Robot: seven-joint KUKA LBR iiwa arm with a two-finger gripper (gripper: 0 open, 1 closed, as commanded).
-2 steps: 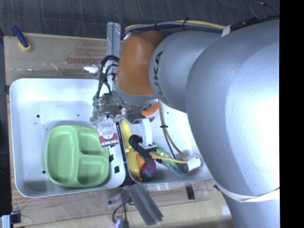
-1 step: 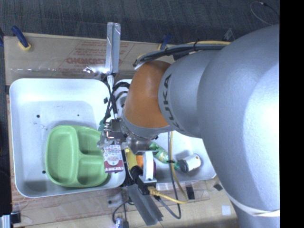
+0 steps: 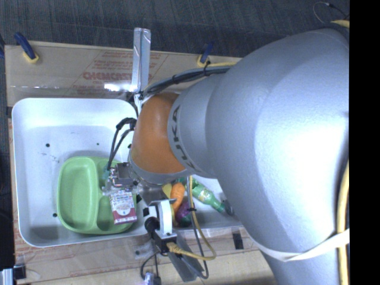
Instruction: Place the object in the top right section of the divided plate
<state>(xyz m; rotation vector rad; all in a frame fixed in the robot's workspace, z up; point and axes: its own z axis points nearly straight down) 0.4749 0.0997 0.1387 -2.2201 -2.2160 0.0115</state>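
Observation:
A green divided plate [image 3: 78,195] lies in the left white bin [image 3: 35,135], toward its front. The arm's wrist, with its orange band [image 3: 155,136], hangs over the plate's right edge. My gripper [image 3: 122,205] reaches down over the plate's right-hand sections; a white and red label on its body faces the camera. Its fingertips are hidden under the gripper body. No object shows between them.
Several small toys, among them an orange piece [image 3: 177,192], a green bottle shape [image 3: 208,198] and a purple piece [image 3: 184,212], lie in the right bin under the arm. The big grey arm covers most of that bin. Cables hang at the bench's front edge.

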